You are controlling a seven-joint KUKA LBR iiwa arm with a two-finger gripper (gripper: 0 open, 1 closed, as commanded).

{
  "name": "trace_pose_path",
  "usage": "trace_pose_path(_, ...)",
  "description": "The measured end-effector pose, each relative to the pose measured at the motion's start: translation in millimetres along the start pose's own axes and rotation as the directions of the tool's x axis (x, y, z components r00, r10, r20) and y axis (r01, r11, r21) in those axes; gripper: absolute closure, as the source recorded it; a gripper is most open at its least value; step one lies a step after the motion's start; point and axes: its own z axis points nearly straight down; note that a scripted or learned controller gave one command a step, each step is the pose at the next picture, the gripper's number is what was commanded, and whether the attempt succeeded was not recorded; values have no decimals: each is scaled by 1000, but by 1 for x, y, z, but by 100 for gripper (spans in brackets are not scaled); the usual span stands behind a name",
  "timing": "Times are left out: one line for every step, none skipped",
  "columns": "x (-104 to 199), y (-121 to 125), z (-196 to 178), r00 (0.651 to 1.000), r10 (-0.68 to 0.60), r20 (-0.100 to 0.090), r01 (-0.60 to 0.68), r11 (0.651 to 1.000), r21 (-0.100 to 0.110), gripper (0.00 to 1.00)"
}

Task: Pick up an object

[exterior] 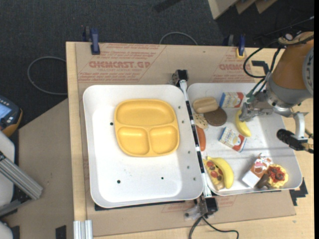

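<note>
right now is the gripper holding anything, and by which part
Cannot be told. The gripper is low in the right bin, right at the upper end of a small banana, but no grip shows from this angle.

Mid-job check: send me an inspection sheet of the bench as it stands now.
Surface: wooden bench bearing left bin and right bin.
Job's things: yellow divided tray in left bin; bananas, cartons and other toy food in right bin.
Clutter: nothing seen.
Grippers: gripper low over the upper banana; grasp cannot be told.
Cables: black cable by the arm; grey loop on the floor.
Surroundings: dark carpet.
</note>
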Motion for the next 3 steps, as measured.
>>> trace_pose_path(0, -1, 1, 1000, 0, -1, 0, 1000, 2, 0)
trace_pose_path(0, 0, -9, 1000, 0, 0, 0, 1000, -1, 100)
trace_pose_path(0, 0, -9, 1000, 1, 0, -1, 1000, 0, 0)
